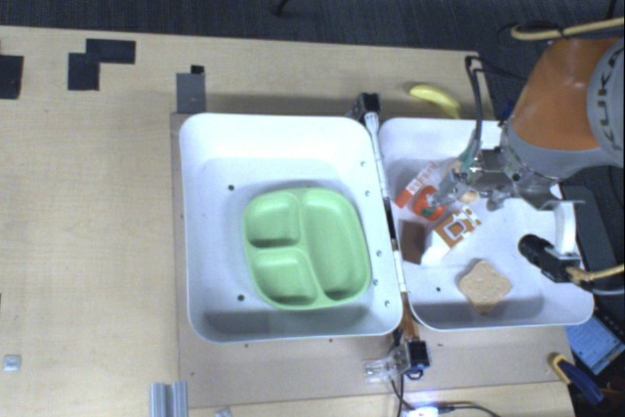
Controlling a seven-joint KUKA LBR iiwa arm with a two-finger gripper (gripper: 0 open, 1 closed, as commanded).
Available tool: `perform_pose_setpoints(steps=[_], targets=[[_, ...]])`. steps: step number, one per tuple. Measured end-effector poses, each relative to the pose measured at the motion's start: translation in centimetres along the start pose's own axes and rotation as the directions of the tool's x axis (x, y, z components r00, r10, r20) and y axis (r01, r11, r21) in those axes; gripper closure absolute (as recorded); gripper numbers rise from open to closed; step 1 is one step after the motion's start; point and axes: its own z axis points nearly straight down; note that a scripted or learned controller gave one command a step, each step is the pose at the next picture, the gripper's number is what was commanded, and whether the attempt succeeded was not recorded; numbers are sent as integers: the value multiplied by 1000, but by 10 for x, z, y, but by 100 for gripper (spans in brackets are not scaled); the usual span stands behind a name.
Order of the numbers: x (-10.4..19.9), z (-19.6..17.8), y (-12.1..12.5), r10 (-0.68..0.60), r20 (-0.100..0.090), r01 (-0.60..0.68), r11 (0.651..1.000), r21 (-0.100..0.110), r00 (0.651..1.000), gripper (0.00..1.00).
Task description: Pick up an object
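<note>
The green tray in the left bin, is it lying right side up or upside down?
Right side up: the green tray shows its three hollow compartments facing the camera.

Green divided tray (pixel 307 247) in left bin (pixel 205 210); yellow banana (pixel 436 99) on bench behind right bin.

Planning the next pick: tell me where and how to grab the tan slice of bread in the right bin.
Grip the bread across its narrower sides, coming straight down from above. It lies flat on the right bin floor, apart from the packets, with free space around its edges, so fingers should fit on either side.
</note>
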Motion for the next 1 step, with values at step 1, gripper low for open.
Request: perform_pose_setpoints(steps=[1], targets=[[-2,102,43,0,1,0,1000,-6,1000,0]])
